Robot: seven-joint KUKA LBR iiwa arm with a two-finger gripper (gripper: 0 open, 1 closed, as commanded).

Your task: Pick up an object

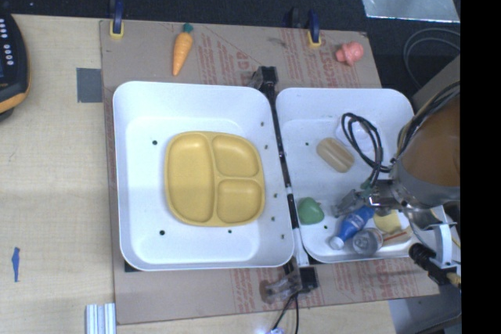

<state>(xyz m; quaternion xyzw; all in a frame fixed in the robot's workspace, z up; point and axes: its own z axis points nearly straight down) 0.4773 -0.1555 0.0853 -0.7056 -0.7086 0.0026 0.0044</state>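
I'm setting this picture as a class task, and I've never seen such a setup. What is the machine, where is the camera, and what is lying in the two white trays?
The camera is fixed above a bench and looks down at a slant. The grey and orange shape at the right is a robot arm, and its gripper is low in the right bin. That bin holds a tan block, a green piece, a blue bottle, a yellow item and a looped black cable. The left bin holds a yellow divided plate. A toy carrot and a pink toy lie outside the bins. Whether the gripper holds anything is unclear.
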